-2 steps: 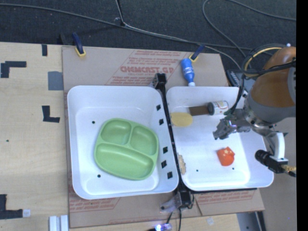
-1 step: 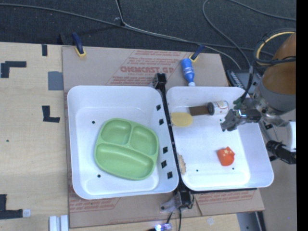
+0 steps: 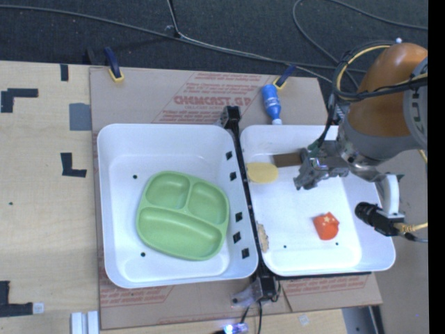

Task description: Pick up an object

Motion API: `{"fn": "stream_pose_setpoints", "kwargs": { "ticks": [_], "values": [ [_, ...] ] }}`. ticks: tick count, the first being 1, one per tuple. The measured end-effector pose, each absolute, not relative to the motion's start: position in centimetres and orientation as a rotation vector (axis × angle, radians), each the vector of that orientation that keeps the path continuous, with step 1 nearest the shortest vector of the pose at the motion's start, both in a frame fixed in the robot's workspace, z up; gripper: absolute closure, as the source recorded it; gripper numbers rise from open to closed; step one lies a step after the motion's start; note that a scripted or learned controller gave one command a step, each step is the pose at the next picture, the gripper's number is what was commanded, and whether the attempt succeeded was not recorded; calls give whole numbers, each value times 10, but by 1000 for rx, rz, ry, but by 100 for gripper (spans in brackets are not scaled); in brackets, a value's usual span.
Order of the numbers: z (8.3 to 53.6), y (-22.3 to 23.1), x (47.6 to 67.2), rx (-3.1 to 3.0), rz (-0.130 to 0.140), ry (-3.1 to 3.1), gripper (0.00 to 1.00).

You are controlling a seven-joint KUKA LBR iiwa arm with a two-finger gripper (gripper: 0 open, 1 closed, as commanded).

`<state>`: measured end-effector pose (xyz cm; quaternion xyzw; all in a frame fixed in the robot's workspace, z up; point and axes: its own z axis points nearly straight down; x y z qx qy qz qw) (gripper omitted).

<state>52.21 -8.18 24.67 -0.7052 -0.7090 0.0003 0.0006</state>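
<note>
A small orange-red object (image 3: 326,226), lumpy and rounded with a matte look, is lying on the floor of the right bin (image 3: 368,259), towards its near right part. A pale yellow object (image 3: 262,172), flat and oval like a soft disc, is resting at the same bin's left wall, well apart from the orange-red one. A dark brown strip (image 3: 286,161) is seen just beside the yellow piece, reaching towards the gripper.

The gripper (image 3: 306,177) — dark metal, angular — is being held over the right bin between the yellow piece and the orange-red object, touching neither so far as can be told. Nothing is seen between the fingers; whether they are open or closed cannot be told from this slant. Above the wrist, the glossy orange band (image 3: 386,72) of the arm is seen.

In the left bin (image 3: 111,145) — smooth white plastic with rounded corners — a light green plate (image 3: 183,215) is lying, divided into three compartments. Both bins are being carried by a cardboard sheet (image 3: 201,99) on the wooden table (image 3: 42,207). A blue and white bottle-like object (image 3: 272,104) is lying on the cardboard behind the bins.
</note>
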Motion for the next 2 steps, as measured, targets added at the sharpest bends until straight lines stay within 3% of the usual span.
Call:
{"fn": "stream_pose_setpoints", "kwargs": {
  "ticks": [2],
  "values": [
    [236, 28, 554, -2211, -1, -2229, 100]
  ]
}}
